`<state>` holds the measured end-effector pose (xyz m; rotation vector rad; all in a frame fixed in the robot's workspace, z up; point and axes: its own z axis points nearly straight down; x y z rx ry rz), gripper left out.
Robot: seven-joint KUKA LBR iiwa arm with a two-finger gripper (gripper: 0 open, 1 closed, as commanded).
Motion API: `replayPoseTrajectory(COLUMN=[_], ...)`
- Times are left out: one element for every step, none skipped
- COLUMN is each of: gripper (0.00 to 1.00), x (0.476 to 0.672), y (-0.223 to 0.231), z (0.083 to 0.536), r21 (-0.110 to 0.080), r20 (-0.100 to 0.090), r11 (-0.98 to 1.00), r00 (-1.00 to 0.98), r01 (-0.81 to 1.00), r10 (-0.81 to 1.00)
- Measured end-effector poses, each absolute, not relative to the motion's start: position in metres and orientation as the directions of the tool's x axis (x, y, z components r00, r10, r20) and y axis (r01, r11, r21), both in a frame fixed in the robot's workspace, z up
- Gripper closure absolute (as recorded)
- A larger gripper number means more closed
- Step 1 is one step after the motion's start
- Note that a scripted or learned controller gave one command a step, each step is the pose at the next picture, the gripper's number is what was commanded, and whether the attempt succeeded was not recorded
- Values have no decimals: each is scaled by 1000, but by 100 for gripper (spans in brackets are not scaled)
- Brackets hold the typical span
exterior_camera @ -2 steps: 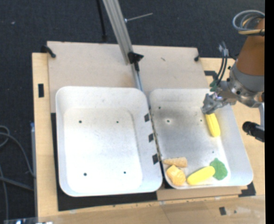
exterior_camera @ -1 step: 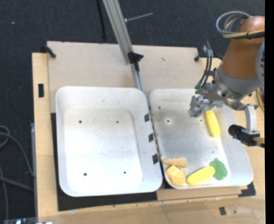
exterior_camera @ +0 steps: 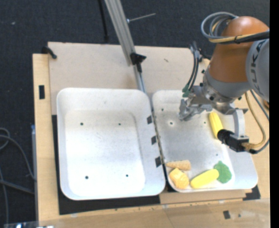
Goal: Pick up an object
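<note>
— While hanging low over the bare upper floor of the right shallow white bin (exterior_camera: 191, 141), parked where exactly, that two-finger gripper (exterior_camera: 189, 109)?

— Toward the bin's far-left corner, near the divide from the left shallow white bin (exterior_camera: 106, 141), touching none of the objects. Wide or narrow: cannot tell from this slant, with the wrist crowding in from above.

— Closest candidate?

— Yellow ribbed corn-cob-shaped cylinder (exterior_camera: 215, 122), lying flat on its side just to the gripper's right, tucked partly under the grey arm with the orange band (exterior_camera: 234, 56). Probably awkward for that very reason: overhung by the wrist, close to the right wall.

— And the rest?

— Bunched along the near wall, well apart from the gripper: tan crusty bread-like piece (exterior_camera: 179, 165), orange-yellow blocky chunk (exterior_camera: 179, 178) just below it, touching or nearly so, smooth yellow oblong plastic fruit (exterior_camera: 205, 178), green knobbly broccoli-like floret (exterior_camera: 223, 171) pressed against the oblong's right end. All resting flat, seemingly propped by the wall and by one another.

— Stage of the pick, then?

— Judged as approach only; not yet a grasp. Either shift right for the cob or travel toward the near wall for the cluster. Risk with the cluster: crowding, hence closing on two at once or shoving a neighbour into the wall. Risk with the cob: rolling off, being round.
</note>
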<state>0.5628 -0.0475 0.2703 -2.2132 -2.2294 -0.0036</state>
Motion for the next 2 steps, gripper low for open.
replayPoseTrajectory(gripper=[100, 100], x=[545, 533], y=[2, 57], z=[255, 242], r21=[0, 0], r20=[1, 1], r11=[6, 7], r00=[-6, -7], r01=[1000, 1000], r10=[1000, 1000])
